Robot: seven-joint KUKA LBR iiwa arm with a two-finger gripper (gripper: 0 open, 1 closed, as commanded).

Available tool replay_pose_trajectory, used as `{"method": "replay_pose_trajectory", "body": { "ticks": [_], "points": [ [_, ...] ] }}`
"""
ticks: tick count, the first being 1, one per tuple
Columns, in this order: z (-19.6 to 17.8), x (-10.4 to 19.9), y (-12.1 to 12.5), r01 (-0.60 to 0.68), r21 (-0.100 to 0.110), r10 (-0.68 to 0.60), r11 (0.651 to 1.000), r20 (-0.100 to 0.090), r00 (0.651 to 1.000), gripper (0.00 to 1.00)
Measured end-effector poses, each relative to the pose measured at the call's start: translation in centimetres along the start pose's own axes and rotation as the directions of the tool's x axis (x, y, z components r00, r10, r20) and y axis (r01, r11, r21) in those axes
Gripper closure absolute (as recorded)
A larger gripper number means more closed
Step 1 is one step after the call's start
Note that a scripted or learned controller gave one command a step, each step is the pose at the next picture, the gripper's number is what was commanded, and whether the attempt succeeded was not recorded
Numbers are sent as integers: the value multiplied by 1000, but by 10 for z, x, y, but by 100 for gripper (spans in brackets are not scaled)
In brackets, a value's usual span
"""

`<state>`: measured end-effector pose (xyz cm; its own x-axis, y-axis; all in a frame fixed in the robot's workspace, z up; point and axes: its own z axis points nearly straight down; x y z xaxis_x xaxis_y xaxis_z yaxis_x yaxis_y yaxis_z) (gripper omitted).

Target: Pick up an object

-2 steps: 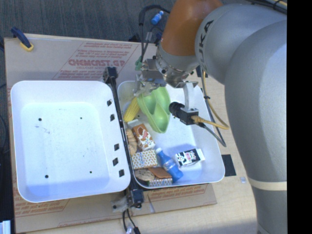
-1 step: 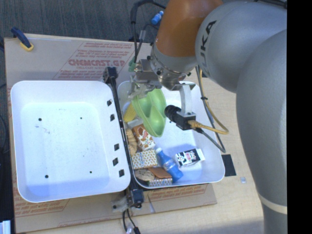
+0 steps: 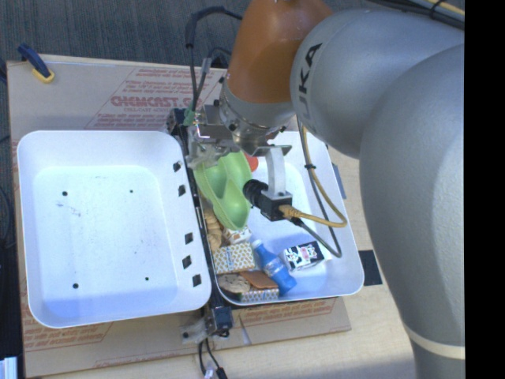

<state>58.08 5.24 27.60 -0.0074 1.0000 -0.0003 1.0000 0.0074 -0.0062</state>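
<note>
Two shallow white plastic bins [image 3: 47, 212]; right of centre, one soft green curved object [image 3: 226, 186] lies beneath the gripper [image 3: 217, 144], jaw state impossible to tell; one blue bottle [image 3: 274, 268] lower down.

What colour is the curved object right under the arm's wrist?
Light green, clearest in the camera view, lying in the right bin.

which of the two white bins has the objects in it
The right bin, under the arm, holding the green object, blue bottle and others; the left bin shows bare floor.
</note>
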Motion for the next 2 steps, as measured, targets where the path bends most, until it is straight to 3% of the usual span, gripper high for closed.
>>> {"method": "replay_pose_trajectory", "body": {
  "ticks": [1,2],
  "points": [
    [-29,-78,8,-3,-2,3,1000,1,1000,100],
    [-1,-58,3,-1,0,1,1000,0,1000,100]
  ]
}}
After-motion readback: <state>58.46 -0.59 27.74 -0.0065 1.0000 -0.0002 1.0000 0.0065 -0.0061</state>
